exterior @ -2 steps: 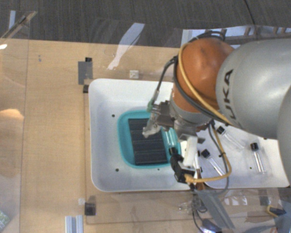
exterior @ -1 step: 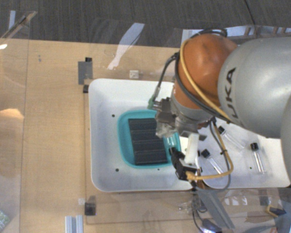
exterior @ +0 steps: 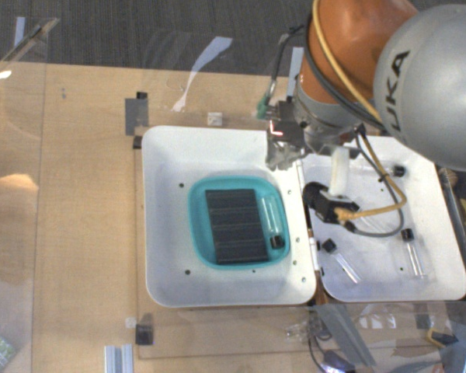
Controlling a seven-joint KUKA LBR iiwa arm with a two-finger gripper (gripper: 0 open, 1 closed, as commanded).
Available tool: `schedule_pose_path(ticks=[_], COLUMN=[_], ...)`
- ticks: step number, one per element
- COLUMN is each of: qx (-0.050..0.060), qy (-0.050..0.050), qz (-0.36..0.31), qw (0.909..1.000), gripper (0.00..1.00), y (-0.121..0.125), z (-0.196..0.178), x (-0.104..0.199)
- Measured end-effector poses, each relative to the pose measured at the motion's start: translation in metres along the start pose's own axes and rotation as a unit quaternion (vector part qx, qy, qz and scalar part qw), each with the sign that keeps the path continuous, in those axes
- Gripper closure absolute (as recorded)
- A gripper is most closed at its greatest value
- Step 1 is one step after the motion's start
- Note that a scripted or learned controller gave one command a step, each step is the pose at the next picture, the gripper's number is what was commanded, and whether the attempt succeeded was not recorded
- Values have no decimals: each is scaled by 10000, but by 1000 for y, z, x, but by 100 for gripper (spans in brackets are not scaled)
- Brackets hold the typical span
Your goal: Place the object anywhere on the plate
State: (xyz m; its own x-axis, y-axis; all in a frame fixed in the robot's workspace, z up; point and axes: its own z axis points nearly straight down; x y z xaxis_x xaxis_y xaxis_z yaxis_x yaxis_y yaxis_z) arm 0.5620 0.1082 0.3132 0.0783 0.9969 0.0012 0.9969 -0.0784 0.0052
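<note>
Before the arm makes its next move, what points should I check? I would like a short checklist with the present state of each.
1. Plate lies flat in the left bin: ok.
2. Dark ridged block already on the plate: ok.
3. Small tube rests on the plate's right side, beside the block: ok.
4. Gripper hangs above the divide between the bins, away from the plate: ok.
5. Whether the gripper holds anything: cannot tell.
6. Loose small tubes lie in the right bin: ok.
</note>
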Motion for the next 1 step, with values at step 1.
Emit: schedule_pose_path(ticks=[1], qx=[26], qy=[-3], qz=[-749], qw=[9972], gripper=[100], y=[-17], z=[138], x=[29])
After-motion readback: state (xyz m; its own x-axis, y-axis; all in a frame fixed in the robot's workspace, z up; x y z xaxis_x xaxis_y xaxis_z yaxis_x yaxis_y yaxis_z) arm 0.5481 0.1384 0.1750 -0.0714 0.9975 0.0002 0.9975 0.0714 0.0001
